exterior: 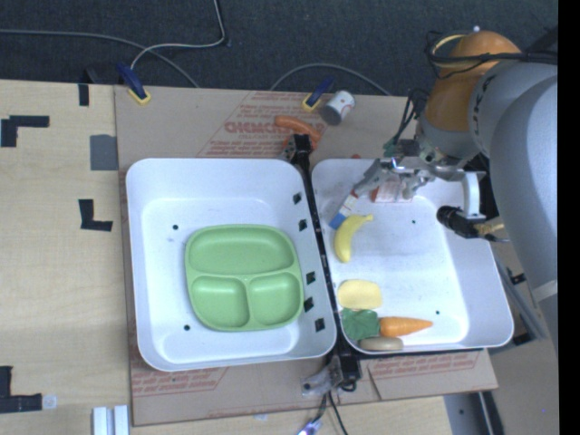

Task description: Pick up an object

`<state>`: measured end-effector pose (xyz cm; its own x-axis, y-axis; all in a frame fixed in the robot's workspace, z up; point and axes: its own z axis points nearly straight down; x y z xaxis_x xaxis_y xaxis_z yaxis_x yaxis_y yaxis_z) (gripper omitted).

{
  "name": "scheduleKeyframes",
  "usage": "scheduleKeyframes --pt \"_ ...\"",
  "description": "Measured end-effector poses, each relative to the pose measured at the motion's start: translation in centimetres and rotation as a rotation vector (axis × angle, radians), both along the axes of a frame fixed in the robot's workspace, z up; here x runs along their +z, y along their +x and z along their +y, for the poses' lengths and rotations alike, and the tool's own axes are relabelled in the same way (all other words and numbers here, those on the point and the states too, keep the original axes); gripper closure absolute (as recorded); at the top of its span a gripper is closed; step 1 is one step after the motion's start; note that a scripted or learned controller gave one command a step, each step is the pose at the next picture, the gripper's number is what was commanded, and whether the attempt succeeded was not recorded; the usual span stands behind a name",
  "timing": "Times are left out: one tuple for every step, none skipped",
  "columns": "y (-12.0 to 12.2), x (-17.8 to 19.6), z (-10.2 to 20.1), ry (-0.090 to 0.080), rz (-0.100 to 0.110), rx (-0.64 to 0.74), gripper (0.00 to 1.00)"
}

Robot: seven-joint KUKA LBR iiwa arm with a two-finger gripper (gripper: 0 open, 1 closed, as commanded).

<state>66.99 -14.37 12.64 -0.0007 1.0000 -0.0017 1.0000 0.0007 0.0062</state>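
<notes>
Banana (350, 236), centre frame: light, smooth toy, I'd pinch its middle; end effector (396, 176) above, grip state unclear.

Light wood bench (54, 270) w/ cardboard sheet (217, 130) on top (red print); dark carpet (317, 16) behind, black cable (214, 7) across it.

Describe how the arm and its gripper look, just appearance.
The arm is bulky, rounded, pale grey, with a glossy orange band above the wrist. Thin dark cables run beside the band. The gripper is small, silver metal with some red and white on it.
</notes>
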Motion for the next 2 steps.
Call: scheduleKeyframes --pt "-1.1 -1.0 1.7 -0.001 -0.008 0.000 0.00" --pt "-7.9 -2.3 3.0 -0.024 -0.022 -0.012 0.00"
